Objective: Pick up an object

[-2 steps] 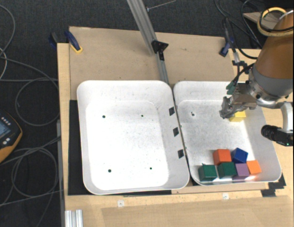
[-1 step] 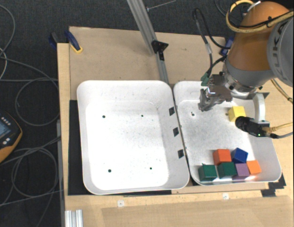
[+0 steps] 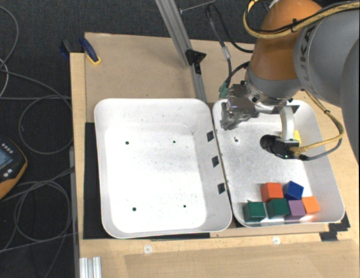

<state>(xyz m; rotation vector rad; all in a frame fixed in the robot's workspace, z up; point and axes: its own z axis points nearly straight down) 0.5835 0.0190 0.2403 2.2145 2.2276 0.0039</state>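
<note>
**Blocks bunched in the right bin's near corner, gripper up at the far end**

Nearest you, the wooden bench (image 3: pixel 168 259) ran along the bottom of the view, its pale board carrying both white bins. On the left, dark carpet (image 3: pixel 29 51) lay strewn with looping cables, and a yellow-edged handheld device (image 3: pixel 4 167) sat at the frame's left margin.

The left bin (image 3: pixel 110 120) showed you a speckled floor with a few dark dots. In the right bin (image 3: pixel 324 172), the blocks (image 3: pixel 282 201) sat packed together in the near right corner, touching one another: green ones toward the left, orange, blue and purple beside them. They formed a short cluster whose long axis ran roughly left to right along the bin's near wall; each block was close to cubic, so none pointed any clear way.

Farther back, the gripper (image 3: pixel 233 116) hung over the far left part of the right bin, near the divide between bins and well apart from the blocks. You could not tell how its claw stood. Behind it rose the orange band (image 3: pixel 281 33) and a slanted metal post (image 3: pixel 180 33).
</note>
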